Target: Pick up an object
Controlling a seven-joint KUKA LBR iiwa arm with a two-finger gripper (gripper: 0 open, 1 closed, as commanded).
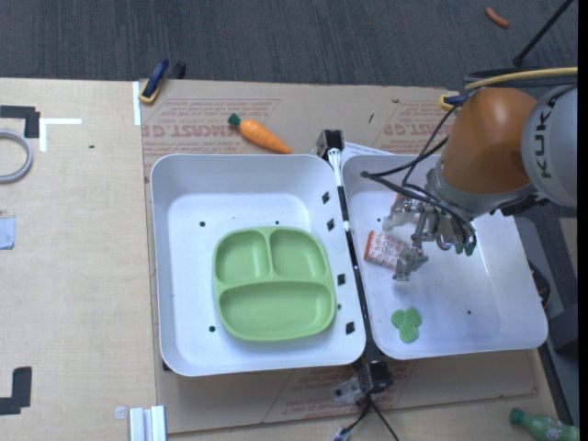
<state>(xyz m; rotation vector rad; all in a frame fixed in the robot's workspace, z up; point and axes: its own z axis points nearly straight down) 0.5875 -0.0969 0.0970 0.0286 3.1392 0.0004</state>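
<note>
In the right bin [496, 324] lie a small orange-and-white packet [379, 246] near the left wall and a green broccoli-like piece [406, 323] toward the front. My gripper [410, 257] hangs low over the right bin, just right of the packet and touching or nearly touching its edge. Nothing shows between its fingers. The grey arm with its orange band [491, 141] comes in from the right above the bin.
The left bin [175, 246] holds a green three-part plate [273, 283]. A toy carrot [260, 133] lies on the cardboard behind the bins. A blue-and-yellow clip [154, 79] sits at the back left, and a green bottle [542, 422] at the front right.
</note>
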